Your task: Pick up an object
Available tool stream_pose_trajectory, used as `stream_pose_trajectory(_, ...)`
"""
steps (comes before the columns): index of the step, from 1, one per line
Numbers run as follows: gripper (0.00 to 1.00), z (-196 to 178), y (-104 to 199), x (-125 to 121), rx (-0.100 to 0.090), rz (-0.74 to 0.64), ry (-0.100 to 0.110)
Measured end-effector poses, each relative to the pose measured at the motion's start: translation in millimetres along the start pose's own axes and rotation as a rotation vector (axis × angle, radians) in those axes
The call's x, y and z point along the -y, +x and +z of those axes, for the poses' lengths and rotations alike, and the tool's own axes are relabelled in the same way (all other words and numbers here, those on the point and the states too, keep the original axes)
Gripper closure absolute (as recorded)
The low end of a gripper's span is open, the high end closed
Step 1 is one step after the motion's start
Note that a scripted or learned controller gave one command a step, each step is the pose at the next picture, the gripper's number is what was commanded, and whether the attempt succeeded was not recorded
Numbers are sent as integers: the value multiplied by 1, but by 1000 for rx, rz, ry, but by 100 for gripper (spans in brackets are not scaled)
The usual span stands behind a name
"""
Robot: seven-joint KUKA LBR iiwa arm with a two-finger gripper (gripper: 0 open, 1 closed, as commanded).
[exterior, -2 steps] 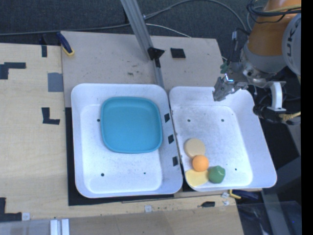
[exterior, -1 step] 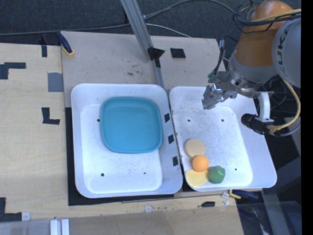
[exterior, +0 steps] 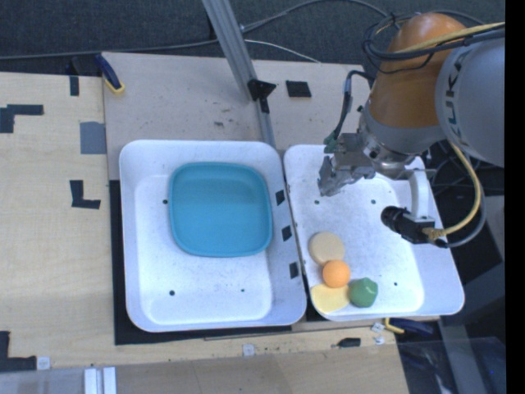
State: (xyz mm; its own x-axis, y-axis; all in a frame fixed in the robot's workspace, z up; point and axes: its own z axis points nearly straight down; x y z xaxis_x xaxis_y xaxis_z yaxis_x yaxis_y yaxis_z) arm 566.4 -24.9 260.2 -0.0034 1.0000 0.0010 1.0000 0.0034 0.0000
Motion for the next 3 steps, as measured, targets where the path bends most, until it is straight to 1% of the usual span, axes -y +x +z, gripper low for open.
stream_pose_trajectory(1, 100, 18, 45, 18, 1, 0, 2)
stream_pose_trajectory(2, 100, 16, 98, 41, 0, 0, 1)
stream_pose_trajectory(3, 0, 16, 96, 41, 1, 3, 1)
